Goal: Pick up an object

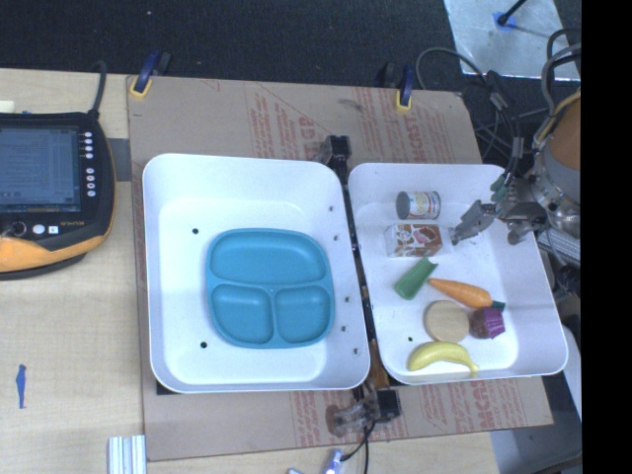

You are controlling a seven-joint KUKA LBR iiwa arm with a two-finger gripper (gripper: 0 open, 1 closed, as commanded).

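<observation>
The two dark fingers (472, 223) of the grey gripper (491, 217) stand spread apart with nothing between them, above the right-hand shallow white plastic bin (553, 339), near its right wall. Left of the gripper in that bin lie a small silver can (419, 204) with an unreadable label and a flat white packet (415, 238) with red print too small to read. Nearer the bin's front lie a green toy cucumber (416, 277), an orange toy carrot (461, 291), a tan round slice (446, 321), a purple toy piece (487, 322) and a yellow toy banana (441, 357). The left-hand bin (168, 363) holds a blue compartment tray (270, 286).
</observation>
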